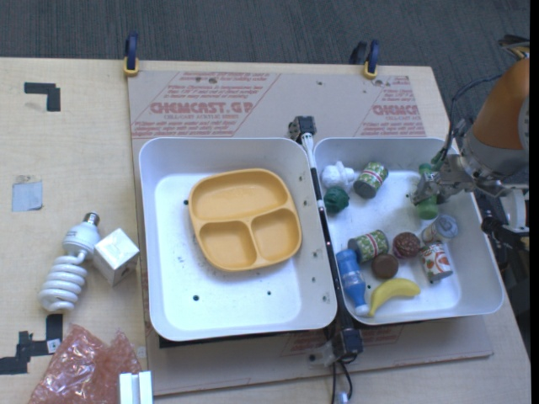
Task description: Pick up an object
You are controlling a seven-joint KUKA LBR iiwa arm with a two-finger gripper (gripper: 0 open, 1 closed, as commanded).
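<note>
Overhead, the right white bin serves as the landmark: a shallow, smooth-walled plastic tray with rounded corners, holding a scatter of small toy groceries. Along its near edge lies a curved yellow banana, and just left of that a blue bottle on its side. Toward the middle sit a green-labelled can, a dark brown round piece and a ridged reddish-brown one; a small red-and-white printed carton rests near the bin's right wall. At the far left corner are a lumpy white figure, a dark green ball and a second tilted can. The tool hangs over the far right part of this bin, below the arm's orange band, with something green at its tip; whether that piece is gripped or merely lies beneath cannot be told, nor how far the tool is open. Left of the landmark, the other white bin carries a matte yellow three-section plate. Beyond both bins, brown board reads "CHEMCAST" in red. Far left on the bench lie a spiral white bulb and a white cube.
</note>
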